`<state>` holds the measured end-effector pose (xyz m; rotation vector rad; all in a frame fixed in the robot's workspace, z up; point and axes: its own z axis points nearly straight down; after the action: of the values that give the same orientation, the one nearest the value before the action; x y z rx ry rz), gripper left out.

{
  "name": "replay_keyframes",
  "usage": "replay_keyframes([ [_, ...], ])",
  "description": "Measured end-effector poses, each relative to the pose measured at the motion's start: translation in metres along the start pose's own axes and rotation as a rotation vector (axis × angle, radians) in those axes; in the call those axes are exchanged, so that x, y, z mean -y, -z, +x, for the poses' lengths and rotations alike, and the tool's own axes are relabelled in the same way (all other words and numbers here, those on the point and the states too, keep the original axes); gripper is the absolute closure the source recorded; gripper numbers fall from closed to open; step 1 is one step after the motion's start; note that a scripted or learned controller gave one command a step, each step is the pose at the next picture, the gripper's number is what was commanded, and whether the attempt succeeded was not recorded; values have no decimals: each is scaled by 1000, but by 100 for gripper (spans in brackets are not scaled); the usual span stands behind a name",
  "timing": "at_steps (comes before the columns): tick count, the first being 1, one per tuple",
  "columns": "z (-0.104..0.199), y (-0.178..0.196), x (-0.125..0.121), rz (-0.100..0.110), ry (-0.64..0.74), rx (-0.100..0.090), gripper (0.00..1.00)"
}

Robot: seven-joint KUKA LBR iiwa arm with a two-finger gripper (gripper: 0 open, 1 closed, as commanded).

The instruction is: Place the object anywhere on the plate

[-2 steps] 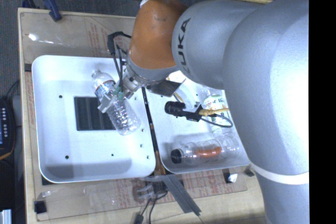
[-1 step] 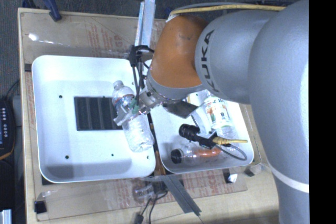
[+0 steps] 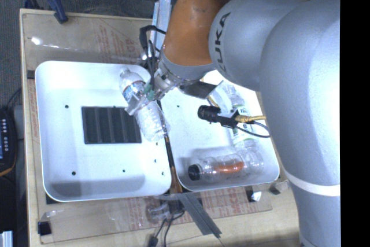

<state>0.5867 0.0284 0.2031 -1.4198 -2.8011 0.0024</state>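
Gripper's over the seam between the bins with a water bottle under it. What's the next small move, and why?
Probably carry the bottle a little further left, toward the dark ribbed plate in the left bin. The gripper sits at the bottle's upper part, but the bottle still overhangs the bins' shared edge and lies right of the plate. Whether it is truly gripped is unclear, so move slowly.

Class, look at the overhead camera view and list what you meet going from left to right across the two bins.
Left bin → dark slatted plate → clear water bottle at the divide, with the gripper at it → clear bottle with a dark cap lying in the right bin → grey arm.
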Motion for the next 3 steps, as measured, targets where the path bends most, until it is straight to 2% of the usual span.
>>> replay_keyframes([
  [1, 37, -11, -19, 1, 283, -1, 100],
  [2, 37, -11, -19, 0, 282, 0, 0],
  [3, 96, -111, -64, -2, 79, 0, 0],
])
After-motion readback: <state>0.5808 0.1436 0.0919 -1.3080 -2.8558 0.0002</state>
